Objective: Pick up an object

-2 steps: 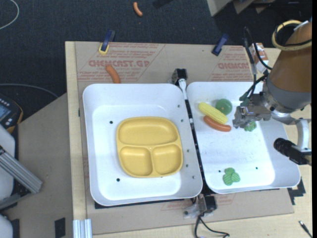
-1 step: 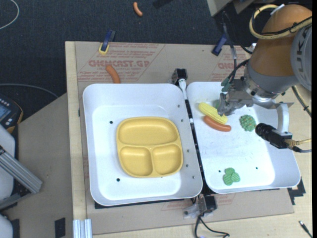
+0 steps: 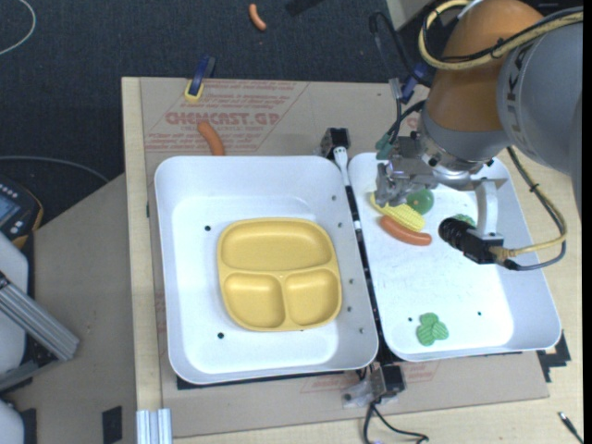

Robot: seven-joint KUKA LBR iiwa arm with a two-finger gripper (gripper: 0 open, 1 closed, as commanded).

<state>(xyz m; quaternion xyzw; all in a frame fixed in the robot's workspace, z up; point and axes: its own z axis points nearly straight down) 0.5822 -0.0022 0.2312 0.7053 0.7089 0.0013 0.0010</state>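
White plastic makes up both shallow bins, which sit side by side on a pale wooden bench (image 3: 139, 248) that stands on dark carpet. The left bin (image 3: 185, 192) holds a yellow divided tray (image 3: 277, 273). Right of that tray, in the right bin (image 3: 518, 303), lie a yellow corn cob (image 3: 403, 216) and an orange sausage (image 3: 407, 234) touching each other near the bin's far left corner, with a green object (image 3: 423, 200) just behind them. A green leafy toy (image 3: 430, 328) rests well apart, toward the near wall. The gripper (image 3: 396, 185) hangs right over the corn; whether it is parted or clamped on anything cannot be told. Another orange sausage (image 3: 212, 138) lies on the bench beyond the tray.
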